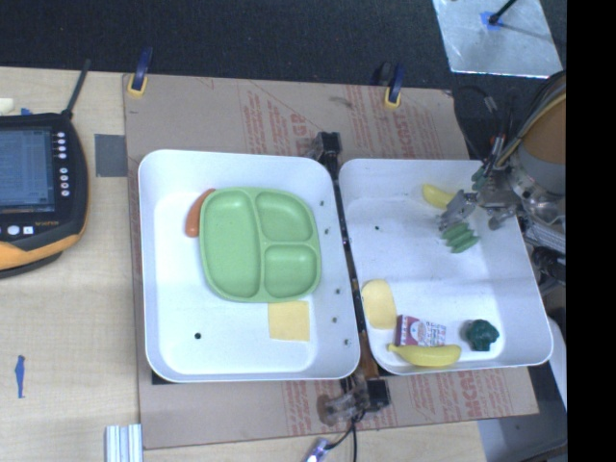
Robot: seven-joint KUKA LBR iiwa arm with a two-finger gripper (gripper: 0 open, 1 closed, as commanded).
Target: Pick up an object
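the end effector [466, 218] is low in the right bin [423, 263], over a small green piece [463, 238]; i cannot tell its state. grasp step; next, confirm grip, then lift.

Counter [67, 354] light wood. Cardboard sheet [241, 114] lies on it, carrying two white bins: left bin [159, 258], right bin [529, 287]. Tablet controller [34, 191] at 9 o'clock.

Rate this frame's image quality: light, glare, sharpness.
Camera view: even overhead light, soft shadows; the white bins look bright and slightly washed out; the green divided plate reads clearly; the gripper and the green item beneath it are small and soft, detail unclear.
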